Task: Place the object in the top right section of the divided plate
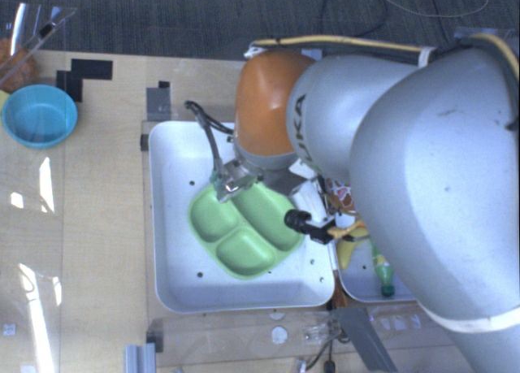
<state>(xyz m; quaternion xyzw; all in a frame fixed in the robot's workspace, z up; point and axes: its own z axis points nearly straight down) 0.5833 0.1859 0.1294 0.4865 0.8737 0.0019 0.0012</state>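
The green divided plate (244, 229) lies in the left white bin (175, 201), turned at a slant, its three smooth moulded sections reading as glossy plastic with rounded corners. My claw (231, 180) hangs over the plate's upper edge, just above the section farthest from the bin's near wall; I judge I am there because that is the section the task names. Whether the claw is spread or closed, and whether it carries anything, I cannot tell: my own wrist and orange band (268, 111) cover it, and I cannot pick out the object I am meant to place.

Beside the plate, toward the right bin (357, 286), a black stubby part (305, 223) of my mount juts over the plate's rim. Beyond that sit a green bottle (382, 274) and something yellow (353, 237). Far from the plate, on the wooden counter (81, 241), stands a blue bowl (39, 115).
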